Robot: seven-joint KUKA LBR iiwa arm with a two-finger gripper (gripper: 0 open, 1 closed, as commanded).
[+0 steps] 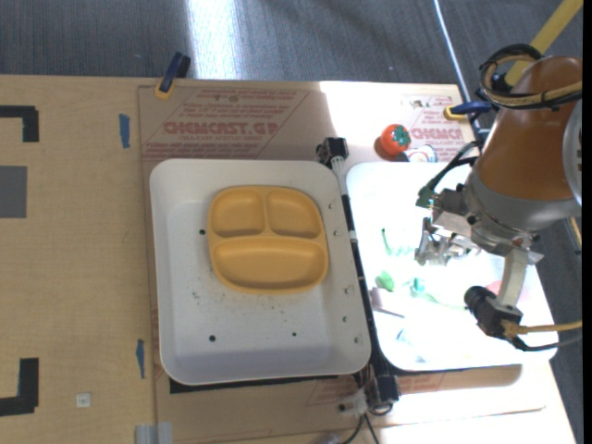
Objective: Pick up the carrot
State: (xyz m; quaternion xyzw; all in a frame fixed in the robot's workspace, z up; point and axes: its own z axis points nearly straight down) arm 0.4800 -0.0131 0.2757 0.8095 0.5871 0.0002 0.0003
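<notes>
A small orange-red thing with a green top (395, 140) lies on the bench just beyond the far rim of the right bin (384, 202); it may be the carrot, but I cannot tell for sure. My gripper (435, 248) hangs low over the middle of the right bin, nearer to me than that thing and to its right. Small green pieces (386, 282) lie on the bin floor left of the gripper. The arm's grey and orange body (527, 146) hides the bin's right part. Nothing shows in the gripper's grasp.
The left bin (171, 276) holds a yellow divided plate (268, 239). A black clamp (331, 148) sits at the far end of the gap between the bins. A black cable fitting (488, 310) and something pink (495, 289) lie below the wrist.
</notes>
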